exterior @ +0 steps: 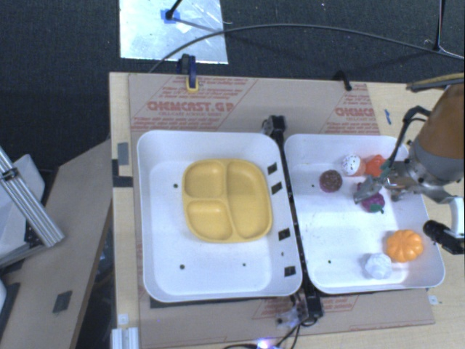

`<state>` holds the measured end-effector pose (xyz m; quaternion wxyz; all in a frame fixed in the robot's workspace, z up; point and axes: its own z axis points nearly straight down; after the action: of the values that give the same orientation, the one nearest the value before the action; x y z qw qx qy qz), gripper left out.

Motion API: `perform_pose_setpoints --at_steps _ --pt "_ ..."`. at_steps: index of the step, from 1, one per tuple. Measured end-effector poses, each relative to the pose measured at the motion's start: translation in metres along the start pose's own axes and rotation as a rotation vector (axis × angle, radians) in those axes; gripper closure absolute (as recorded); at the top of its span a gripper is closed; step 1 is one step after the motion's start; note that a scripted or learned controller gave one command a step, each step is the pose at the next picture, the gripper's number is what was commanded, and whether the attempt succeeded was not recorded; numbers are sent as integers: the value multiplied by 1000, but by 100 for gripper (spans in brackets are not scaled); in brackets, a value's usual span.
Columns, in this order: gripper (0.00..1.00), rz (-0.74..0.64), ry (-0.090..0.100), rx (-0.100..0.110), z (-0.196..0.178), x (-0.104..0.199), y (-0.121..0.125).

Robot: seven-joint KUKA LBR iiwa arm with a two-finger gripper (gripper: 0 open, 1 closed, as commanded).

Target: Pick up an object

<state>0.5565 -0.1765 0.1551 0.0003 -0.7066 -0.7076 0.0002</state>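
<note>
The right bin (320,267) holds several small objects. A brown ball (330,181) lies at its upper middle, with a white speckled ball (352,165) and an orange piece (375,166) just beyond it. A purple and green object (375,203) lies directly under my gripper (368,192), which reaches in from the right and hangs low over it, partly covering it. An orange pumpkin (404,245) and a crumpled white object (378,265) sit near the bin's front right corner.
The left bin (167,267) holds a yellow divided plate (225,199) in its middle. A black divider with clips (285,202) runs between the bins. The arm's grey body (443,151) overhangs the right bin's right edge.
</note>
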Motion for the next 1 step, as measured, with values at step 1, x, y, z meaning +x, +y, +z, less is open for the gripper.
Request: perform_pose_setpoints --at_steps 1 --pt "0 1 0 1 47 0 -9"
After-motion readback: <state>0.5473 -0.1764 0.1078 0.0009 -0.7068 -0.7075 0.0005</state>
